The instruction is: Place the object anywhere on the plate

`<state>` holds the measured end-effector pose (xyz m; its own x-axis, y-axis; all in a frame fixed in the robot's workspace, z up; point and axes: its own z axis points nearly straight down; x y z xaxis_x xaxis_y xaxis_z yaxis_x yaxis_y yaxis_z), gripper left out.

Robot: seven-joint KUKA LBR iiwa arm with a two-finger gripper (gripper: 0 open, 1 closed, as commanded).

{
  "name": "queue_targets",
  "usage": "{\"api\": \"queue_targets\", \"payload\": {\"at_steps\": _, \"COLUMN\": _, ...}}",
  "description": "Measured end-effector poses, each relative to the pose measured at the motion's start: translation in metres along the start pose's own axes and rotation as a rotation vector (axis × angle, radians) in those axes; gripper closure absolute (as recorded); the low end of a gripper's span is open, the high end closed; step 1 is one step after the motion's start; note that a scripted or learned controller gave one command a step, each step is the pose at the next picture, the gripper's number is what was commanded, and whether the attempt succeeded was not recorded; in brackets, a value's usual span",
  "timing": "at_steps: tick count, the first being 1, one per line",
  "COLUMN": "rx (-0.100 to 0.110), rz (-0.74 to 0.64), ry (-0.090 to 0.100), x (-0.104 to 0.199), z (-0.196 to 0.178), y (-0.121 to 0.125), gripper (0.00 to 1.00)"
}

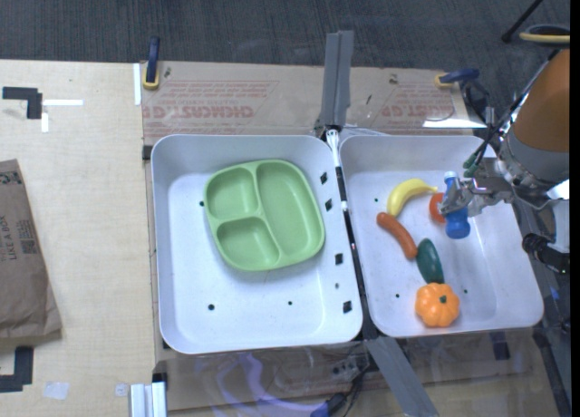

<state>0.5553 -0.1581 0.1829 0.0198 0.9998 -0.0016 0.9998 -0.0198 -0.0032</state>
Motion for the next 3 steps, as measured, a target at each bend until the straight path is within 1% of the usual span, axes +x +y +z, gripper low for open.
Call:
{"api": "queue_targets", "payload": {"at_steps": 1, "rx": 0.001, "rz": -0.012, "ry": 0.001, "x": 0.066, "z": 0.018, "y": 0.004, "gripper": 1.00}}
{"api": "queue_targets", "payload": {"at_steps": 2, "rx": -0.001, "rz": -0.110, "ry": 0.000, "x": 0.123, "z": -0.008, "y": 0.006, "gripper": 1.00}}
{"api": "queue_targets", "payload": {"at_steps": 3, "rx": -0.001, "rz": -0.147, "ry": 0.000, "x": 0.177, "z": -0.008, "y": 0.028, "gripper": 1.00}}
